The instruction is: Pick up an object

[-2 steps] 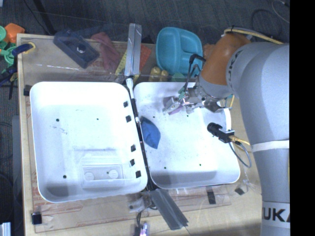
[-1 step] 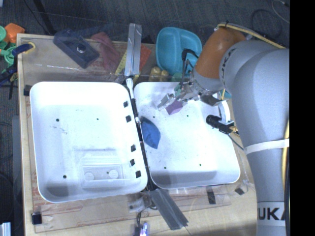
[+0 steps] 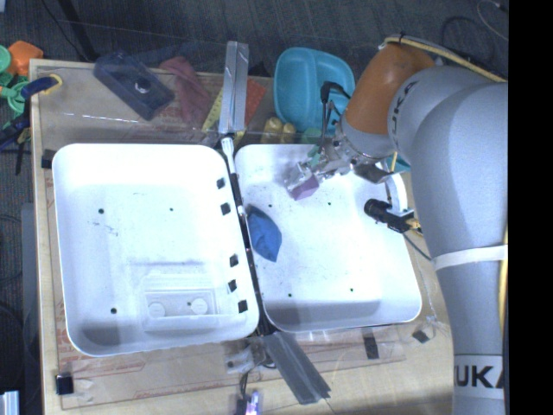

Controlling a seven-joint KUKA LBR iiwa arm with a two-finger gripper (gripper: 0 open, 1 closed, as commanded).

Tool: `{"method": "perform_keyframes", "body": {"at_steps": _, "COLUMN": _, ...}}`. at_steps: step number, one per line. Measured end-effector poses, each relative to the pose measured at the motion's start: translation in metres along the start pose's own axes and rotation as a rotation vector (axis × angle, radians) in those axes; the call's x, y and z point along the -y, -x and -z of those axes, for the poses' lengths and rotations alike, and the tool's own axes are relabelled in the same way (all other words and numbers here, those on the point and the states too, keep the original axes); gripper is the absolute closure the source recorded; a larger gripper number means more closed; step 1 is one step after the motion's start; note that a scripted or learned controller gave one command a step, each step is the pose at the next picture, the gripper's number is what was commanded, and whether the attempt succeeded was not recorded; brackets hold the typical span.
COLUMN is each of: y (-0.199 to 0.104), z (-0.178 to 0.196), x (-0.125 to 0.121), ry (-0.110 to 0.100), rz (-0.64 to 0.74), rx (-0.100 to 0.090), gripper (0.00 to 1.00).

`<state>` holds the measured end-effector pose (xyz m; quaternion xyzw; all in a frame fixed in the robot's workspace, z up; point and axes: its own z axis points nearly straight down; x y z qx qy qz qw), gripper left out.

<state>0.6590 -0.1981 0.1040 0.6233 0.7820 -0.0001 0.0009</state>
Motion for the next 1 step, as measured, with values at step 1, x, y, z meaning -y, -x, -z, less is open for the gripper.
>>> {"method": "perform_keyframes", "body": {"at_steps": 1, "y": -0.071, "z": 0.0992, "x": -0.0145, "ry": -0.002, "rz": 0.05, "rx": -0.002, "gripper": 1.0}}
